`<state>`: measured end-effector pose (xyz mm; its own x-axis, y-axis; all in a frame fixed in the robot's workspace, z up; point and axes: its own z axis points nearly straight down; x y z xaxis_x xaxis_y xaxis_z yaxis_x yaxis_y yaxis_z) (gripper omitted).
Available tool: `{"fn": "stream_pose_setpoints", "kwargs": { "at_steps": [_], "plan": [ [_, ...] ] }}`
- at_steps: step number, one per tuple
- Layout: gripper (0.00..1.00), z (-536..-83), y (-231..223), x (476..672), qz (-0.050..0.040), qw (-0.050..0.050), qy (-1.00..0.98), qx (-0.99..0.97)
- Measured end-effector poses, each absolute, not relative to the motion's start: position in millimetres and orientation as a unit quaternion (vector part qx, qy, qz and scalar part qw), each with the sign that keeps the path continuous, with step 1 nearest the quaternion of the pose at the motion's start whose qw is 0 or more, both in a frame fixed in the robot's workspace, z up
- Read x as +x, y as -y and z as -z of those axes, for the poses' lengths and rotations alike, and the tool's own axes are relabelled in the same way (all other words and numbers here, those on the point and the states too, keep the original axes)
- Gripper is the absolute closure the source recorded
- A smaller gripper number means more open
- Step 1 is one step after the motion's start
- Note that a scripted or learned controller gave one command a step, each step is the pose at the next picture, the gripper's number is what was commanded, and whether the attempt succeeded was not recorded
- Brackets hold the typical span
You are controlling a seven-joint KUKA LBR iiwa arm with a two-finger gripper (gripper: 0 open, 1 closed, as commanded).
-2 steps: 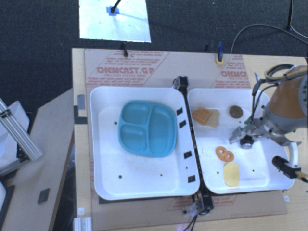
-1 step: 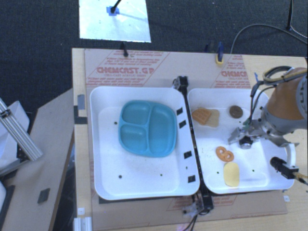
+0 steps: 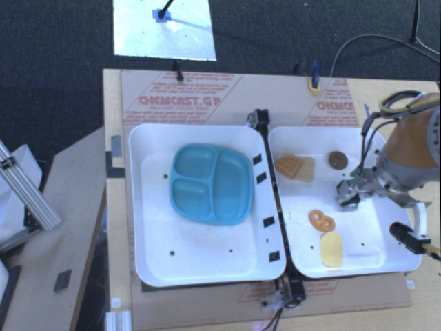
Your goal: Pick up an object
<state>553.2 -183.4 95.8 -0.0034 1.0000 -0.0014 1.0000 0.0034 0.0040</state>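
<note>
In the right bin (image 3: 386,257) lie a waffle-like tan piece (image 3: 295,167), a small brown disc (image 3: 337,160), an orange pretzel (image 3: 321,221) and a pale yellow piece (image 3: 331,249). My gripper (image 3: 348,195) is low over the bin's middle right, about a hand's width right of the pretzel and below the brown disc. Nothing shows between its fingers.
The left bin (image 3: 151,254) holds a blue divided plate (image 3: 210,183). A black clipped divider (image 3: 269,185) runs between the bins. The arm's grey and orange wrist (image 3: 413,150) comes in from the right over the right bin's edge, with cables arching above it.
</note>
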Motion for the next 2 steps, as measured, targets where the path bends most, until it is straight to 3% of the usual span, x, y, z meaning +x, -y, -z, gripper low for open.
{"fn": "stream_pose_setpoints", "kwargs": {
  "at_steps": [2],
  "plan": [
    [1.00,-214,196,557.3,-0.0010,0.003,-0.709,0.705]
  ]
}}
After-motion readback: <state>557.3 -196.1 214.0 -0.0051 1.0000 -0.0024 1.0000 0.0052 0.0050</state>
